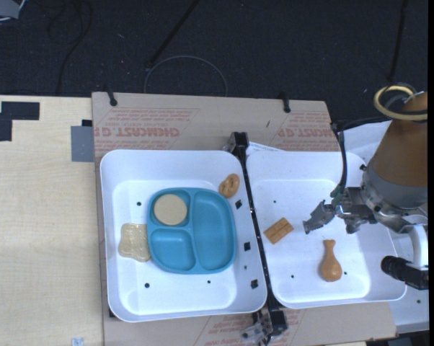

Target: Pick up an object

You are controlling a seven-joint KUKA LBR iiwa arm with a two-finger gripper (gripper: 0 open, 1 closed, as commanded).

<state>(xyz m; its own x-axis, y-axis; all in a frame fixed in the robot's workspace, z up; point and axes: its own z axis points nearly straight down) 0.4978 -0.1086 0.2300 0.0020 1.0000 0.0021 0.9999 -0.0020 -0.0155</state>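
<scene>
Camera view, and we start at the near edge, where a strip of cardboard [224,330] pokes out from under the bins, its red print too cut off to read. Two white bins sit side by side, one clamp rail between them. In the left bin [116,294] there is one blue divided tray [202,244] with three compartments, and a single round tan disc [169,210] lies in its upper-left compartment; the other two compartments hold nothing. One pale flat piece [134,241] lies on the bin floor touching the tray's left edge, and one small brown pretzel-shaped piece [230,185] sits near the bin's far right corner, just off the tray. Over to the right bin [289,298]: two loose things here, a drumstick-shaped piece [330,261] lying nearest, thick end toward the camera, and a small tan block [278,231] a little farther, toward the bin's left side. The gripper [321,215] hangs above this bin between and beyond them, fingers parted a little and nothing between them, the block to its left, the drumstick just nearer. The grey arm [401,168] comes in from the right. Farther back, the cardboard sheet shows mirrored red lettering I cannot read with confidence.
</scene>
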